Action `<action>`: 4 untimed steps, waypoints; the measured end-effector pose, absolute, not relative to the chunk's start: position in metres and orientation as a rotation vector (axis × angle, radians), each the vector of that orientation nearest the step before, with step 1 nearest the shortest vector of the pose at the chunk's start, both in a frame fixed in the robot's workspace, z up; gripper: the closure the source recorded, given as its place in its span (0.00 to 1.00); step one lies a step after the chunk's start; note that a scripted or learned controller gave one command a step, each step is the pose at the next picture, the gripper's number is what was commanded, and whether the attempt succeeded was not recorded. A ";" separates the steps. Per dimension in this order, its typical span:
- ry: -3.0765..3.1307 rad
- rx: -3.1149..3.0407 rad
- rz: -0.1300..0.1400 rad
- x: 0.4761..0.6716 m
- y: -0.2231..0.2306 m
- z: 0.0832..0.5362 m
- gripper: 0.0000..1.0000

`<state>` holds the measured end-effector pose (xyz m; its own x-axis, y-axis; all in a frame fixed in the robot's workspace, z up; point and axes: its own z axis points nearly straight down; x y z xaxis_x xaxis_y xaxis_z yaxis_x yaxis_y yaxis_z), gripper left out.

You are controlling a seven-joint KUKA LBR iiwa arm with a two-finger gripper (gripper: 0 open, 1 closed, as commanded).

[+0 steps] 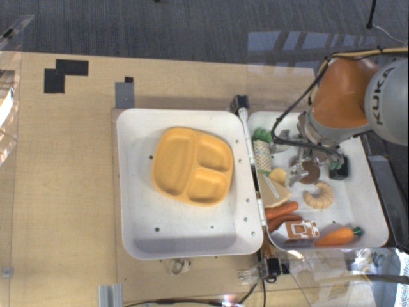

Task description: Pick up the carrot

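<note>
The carrot [334, 237] is orange with a green top at its right end. It lies flat along the front edge of the right bin [372, 190]. The arm's orange band and grey wrist hang over the back half of that bin. My gripper [310, 167] points down just behind a croissant [318, 197], well back and to the left of the carrot and apart from it. A small brown round piece [311, 173] shows right under the gripper.
The right bin also holds a corn cob with a green husk [260, 147], a pale cheese wedge [278, 176], red sausages [281, 212] and a small orange box [300, 229] just left of the carrot. A yellow divided plate [192, 165] sits in the left bin [137, 222].
</note>
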<state>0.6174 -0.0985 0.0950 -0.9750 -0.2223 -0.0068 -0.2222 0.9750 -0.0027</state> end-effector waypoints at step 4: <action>3.118 -0.271 -0.001 0.606 -0.096 0.190 0.00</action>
<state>0.6059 -0.0965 0.1902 -0.9849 -0.1728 -0.0119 -0.1728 0.9850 -0.0015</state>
